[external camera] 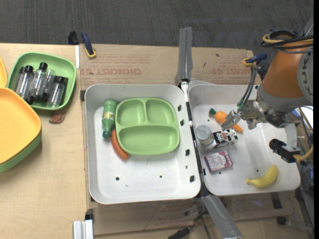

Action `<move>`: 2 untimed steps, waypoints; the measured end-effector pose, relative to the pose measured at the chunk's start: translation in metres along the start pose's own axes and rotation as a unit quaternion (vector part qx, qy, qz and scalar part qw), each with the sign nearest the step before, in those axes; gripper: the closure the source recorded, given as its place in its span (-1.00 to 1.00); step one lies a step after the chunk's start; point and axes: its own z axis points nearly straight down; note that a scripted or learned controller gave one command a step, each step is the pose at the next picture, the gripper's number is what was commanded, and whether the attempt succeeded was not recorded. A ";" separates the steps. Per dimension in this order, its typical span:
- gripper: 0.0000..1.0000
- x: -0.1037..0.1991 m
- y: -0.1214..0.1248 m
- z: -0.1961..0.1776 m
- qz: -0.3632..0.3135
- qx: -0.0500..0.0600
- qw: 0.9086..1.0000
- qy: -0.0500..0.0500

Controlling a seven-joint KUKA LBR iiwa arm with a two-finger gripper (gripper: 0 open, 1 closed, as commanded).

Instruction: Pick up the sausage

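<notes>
Since the sausage [119, 144] sits in the left bin [94, 148], wedged along the green divided plate's [147, 125] left-front edge and just below the green bottle [108, 117], we need to travel first, grasp second. The hand [234, 118] hangs over the right bin [286, 183], near the carrot [221, 116] and small can [203, 133], well apart from the target (whole plate + bin divider between them). Hand state: can't tell from this angle. Our call for the approach: come in from the bin-wall side, align fingers across the sausage's short axis, and keep clear of plate rim & bottle. It's low and round, so it'll likely roll if nudged. Descend straight, close slowly.
</notes>
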 end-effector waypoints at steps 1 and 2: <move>1.00 -0.001 0.000 -0.009 0.002 0.000 1.000 0.000; 1.00 0.040 -0.018 -0.045 0.010 0.000 1.000 0.000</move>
